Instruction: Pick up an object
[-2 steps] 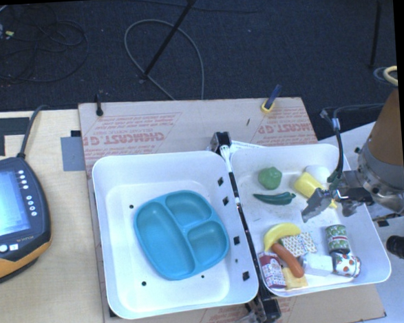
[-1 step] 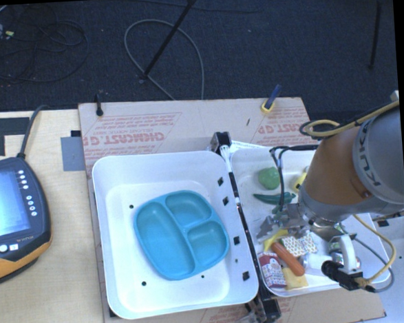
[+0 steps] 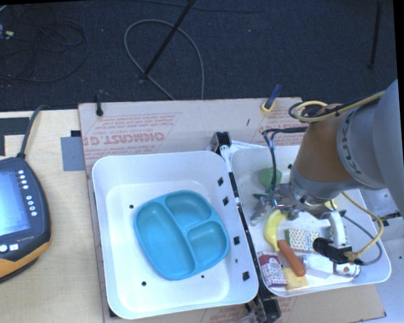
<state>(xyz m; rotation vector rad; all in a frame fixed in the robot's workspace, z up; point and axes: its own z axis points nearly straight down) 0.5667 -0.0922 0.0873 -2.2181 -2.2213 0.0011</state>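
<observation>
My gripper (image 3: 274,207) hangs low over the right bin (image 3: 375,269), its metal fingers just above a yellow banana-like piece (image 3: 271,230). A green round object (image 3: 269,177) lies behind the gripper near the bin's far-left corner. In front lie an orange-red sausage-like piece (image 3: 292,256), a dotted white packet (image 3: 300,239), a small red-and-white packet (image 3: 269,266) and a yellow block (image 3: 294,278). Nothing shows between the fingers. The wrist and the orange band (image 3: 319,159) hide the middle of the bin.
The left bin (image 3: 115,198) holds a blue divided plate (image 3: 181,232). A black clip rail (image 3: 231,203) runs between the two bins. A teach pendant (image 3: 9,212) lies on the bench at the far left. Cables (image 3: 362,232) trail over the right bin.
</observation>
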